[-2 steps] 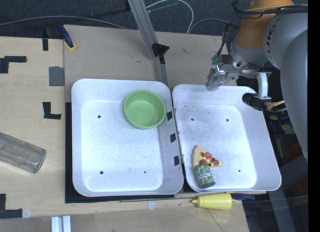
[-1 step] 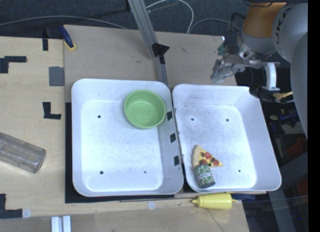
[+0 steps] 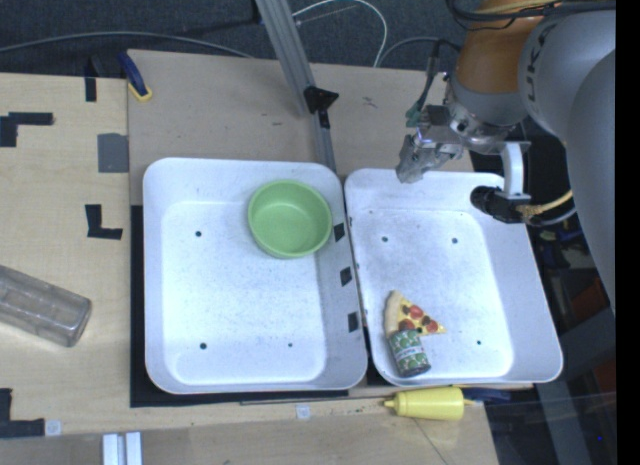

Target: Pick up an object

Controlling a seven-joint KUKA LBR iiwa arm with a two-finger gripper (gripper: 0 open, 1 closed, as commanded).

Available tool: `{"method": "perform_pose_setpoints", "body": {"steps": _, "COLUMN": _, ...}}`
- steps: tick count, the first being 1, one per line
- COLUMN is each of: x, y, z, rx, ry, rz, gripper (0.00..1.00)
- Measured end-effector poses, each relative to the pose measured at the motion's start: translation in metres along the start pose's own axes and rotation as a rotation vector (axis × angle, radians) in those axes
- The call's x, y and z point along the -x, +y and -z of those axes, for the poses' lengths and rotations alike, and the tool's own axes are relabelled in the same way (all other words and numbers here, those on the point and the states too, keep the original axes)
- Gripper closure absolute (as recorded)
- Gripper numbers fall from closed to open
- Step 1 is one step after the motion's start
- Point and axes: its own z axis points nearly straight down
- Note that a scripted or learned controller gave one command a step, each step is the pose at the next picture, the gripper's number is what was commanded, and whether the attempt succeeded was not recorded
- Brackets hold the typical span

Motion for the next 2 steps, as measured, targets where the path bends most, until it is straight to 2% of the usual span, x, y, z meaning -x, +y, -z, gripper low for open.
{"method": "perform_pose_setpoints", "body": {"steps": 2, "x": -0.075, "y": -0.056, "z": 0.011, "rx": -0.001, "ry": 0.001, "rz": 0.001, "gripper": 1.0}}
